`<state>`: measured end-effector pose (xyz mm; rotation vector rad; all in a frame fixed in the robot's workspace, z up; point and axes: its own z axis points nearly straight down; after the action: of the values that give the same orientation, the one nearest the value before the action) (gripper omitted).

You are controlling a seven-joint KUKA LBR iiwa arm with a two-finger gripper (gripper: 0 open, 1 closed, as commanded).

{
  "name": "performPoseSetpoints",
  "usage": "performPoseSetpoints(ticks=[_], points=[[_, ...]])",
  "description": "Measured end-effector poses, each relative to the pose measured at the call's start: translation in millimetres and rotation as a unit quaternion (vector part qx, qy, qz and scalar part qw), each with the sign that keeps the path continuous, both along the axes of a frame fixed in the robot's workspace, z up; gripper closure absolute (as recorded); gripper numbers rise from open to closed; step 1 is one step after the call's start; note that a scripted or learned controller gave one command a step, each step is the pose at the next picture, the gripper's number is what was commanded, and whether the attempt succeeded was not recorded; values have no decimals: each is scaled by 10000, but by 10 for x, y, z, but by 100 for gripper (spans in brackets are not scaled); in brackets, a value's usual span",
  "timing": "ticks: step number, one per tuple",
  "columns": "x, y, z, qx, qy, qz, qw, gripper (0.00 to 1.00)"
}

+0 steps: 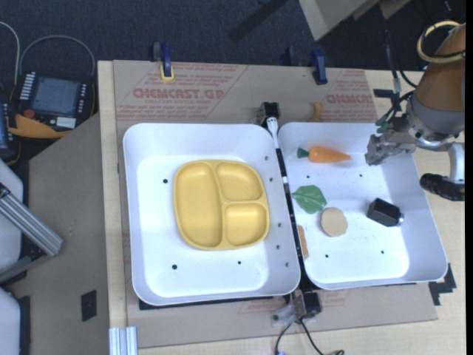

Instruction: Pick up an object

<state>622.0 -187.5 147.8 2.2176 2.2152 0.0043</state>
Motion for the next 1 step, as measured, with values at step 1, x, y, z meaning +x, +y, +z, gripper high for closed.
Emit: performPoseSetpoints(ticks=[1], points=[[1, 47, 638, -1, -11, 13, 10000, 100]])
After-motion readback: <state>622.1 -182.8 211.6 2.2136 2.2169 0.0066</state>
